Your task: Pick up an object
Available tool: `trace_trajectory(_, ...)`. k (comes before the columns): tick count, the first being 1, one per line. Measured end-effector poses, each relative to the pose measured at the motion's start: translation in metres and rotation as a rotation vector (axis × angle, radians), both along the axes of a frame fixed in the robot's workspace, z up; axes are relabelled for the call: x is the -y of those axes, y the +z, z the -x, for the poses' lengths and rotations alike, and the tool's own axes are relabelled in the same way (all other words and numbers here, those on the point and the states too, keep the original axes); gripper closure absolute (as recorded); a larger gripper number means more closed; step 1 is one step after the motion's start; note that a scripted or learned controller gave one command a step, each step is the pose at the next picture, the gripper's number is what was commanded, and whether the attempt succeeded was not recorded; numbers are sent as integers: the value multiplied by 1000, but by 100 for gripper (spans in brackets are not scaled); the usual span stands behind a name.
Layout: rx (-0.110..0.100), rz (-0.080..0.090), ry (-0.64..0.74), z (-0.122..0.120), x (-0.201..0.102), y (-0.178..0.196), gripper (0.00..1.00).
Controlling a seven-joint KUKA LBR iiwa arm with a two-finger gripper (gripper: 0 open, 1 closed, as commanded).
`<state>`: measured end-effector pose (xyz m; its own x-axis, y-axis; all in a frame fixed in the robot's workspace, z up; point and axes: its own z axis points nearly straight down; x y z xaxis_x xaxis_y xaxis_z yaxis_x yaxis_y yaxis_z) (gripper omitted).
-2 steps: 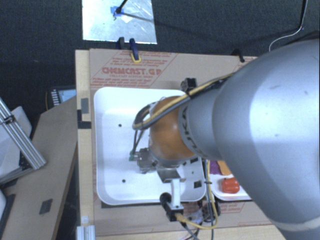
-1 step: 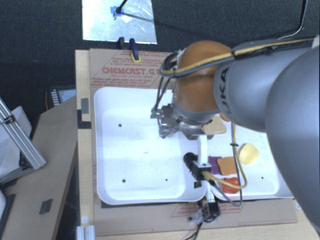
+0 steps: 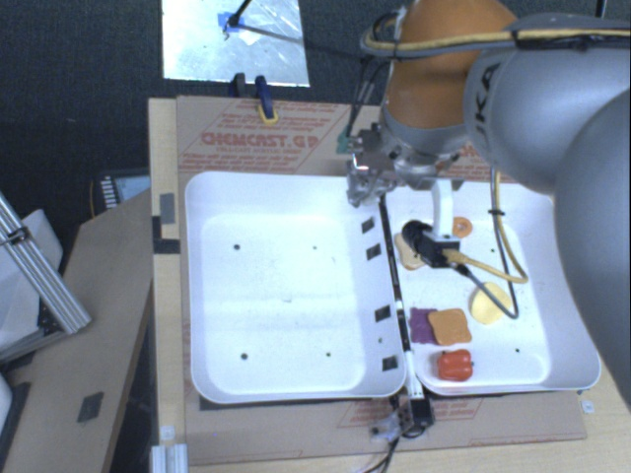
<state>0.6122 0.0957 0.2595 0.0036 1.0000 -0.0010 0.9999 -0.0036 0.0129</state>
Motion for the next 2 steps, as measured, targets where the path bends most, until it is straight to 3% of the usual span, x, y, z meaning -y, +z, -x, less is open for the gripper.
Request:
trace_trajectory(1, -8, -3, 8, 63, -11, 58, 100)
trace_trajectory(2, -3, -6, 10, 126, -25, 139, 100)
